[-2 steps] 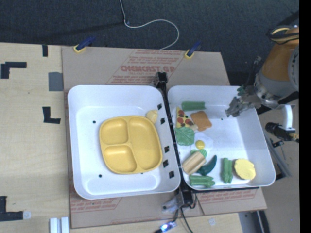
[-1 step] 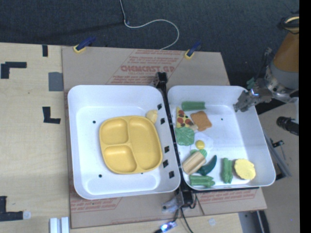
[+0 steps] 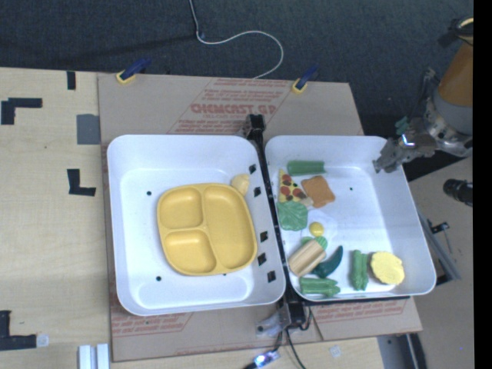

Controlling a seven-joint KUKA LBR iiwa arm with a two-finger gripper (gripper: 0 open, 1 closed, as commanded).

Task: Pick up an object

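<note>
Cardboard (image 3: pixel 231 110) is lying over the bench under two white bins sitting side by side. The left bin (image 3: pixel 131 175) is holding a yellow divided plate (image 3: pixel 206 228) near its middle, and a small pale yellow piece (image 3: pixel 241 183) is resting just beside the plate's far right corner, close to the wall between the bins. The right bin (image 3: pixel 396 206) is carrying a scatter of toy food along its left and near sides: a green stick (image 3: pixel 306 167) lying far, an orange-brown slab (image 3: pixel 317 191) and a pizza slice (image 3: pixel 288 187) below it, a green leafy lump (image 3: pixel 292 216), a tan roll (image 3: pixel 306 257), a dark teal pepper (image 3: pixel 330 263), a green pod (image 3: pixel 319 286) at the near edge, an upright green bean (image 3: pixel 358 270) and a yellow round slice (image 3: pixel 387 268) touching it at the near right. The arm is reaching in from the right, its gripper (image 3: pixel 388 160) hovering over the right bin's far right corner, apart from all the food; I cannot tell how its claw is set.
</note>
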